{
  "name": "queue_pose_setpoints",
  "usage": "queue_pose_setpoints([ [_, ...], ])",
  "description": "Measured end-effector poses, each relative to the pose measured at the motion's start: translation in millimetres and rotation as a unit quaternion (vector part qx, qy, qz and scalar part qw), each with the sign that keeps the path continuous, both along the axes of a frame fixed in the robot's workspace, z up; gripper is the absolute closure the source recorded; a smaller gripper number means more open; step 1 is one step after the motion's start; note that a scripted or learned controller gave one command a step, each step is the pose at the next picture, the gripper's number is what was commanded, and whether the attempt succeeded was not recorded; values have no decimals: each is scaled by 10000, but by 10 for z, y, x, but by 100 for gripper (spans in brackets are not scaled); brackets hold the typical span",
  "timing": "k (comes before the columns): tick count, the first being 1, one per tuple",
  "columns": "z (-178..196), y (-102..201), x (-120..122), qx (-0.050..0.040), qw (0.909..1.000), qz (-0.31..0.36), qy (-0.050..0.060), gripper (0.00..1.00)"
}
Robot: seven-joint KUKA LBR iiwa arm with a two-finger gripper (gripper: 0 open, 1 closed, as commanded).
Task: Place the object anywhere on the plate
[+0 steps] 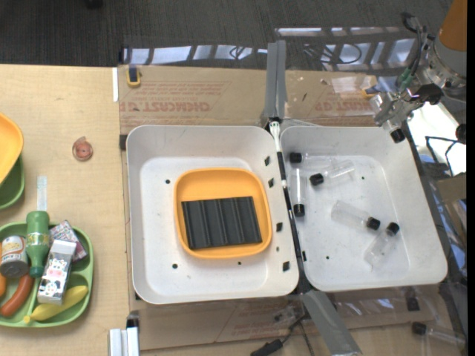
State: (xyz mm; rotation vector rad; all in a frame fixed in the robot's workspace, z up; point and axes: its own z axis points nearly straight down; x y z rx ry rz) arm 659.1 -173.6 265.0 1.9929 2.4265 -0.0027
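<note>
A dark grey ridged rectangular block [222,222] lies flat on the orange plate [194,186], covering most of its middle. The plate sits in the left white bin [148,221]. My gripper [391,124] hangs over the back right corner of the right bin [415,265], far from the plate. It is open, with nothing between its fingers. The arm's orange band [456,13] shows at the top right.
Several clear vials with black caps [356,217] lie scattered in the right bin. On the wooden table at left stand a green tray of toy food [44,273] and an orange bowl [7,150]. Cardboard and metal framing run behind the bins.
</note>
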Motion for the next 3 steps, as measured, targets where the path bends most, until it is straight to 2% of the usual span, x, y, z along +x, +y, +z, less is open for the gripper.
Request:
queue_pose_setpoints([
  [1,945,-393,0,1,9979,644,0,100],
  [2,1767,-490,5,-3,9799,1994,-6,100],
  [3,1768,-488,6,-3,9799,1996,-6,0],
])
